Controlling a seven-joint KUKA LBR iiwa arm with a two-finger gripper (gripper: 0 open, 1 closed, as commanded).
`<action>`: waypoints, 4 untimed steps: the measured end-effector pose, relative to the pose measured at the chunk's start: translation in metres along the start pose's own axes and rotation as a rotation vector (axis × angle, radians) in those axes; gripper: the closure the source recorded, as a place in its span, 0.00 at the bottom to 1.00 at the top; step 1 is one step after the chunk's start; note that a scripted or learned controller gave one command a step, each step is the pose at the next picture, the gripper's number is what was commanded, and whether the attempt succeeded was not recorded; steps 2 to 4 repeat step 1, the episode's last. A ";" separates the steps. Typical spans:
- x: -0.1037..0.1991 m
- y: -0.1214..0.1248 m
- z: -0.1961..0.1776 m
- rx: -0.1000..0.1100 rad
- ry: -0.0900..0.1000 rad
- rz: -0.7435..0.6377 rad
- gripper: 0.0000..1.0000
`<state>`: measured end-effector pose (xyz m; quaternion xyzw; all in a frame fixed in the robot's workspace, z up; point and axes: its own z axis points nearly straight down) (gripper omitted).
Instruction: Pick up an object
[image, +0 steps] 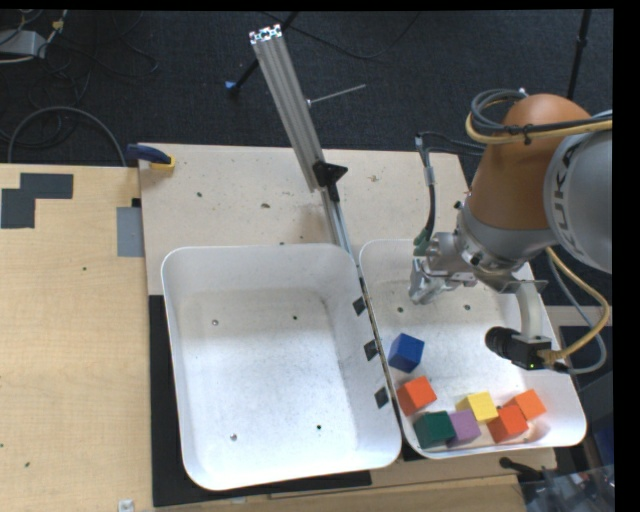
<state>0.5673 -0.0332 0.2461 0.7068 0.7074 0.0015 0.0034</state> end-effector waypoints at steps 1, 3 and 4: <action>-0.033 -0.038 0.059 0.018 0.003 0.005 1.00; -0.033 -0.038 0.059 0.018 0.003 0.005 1.00; -0.033 -0.038 0.059 0.018 0.003 0.005 1.00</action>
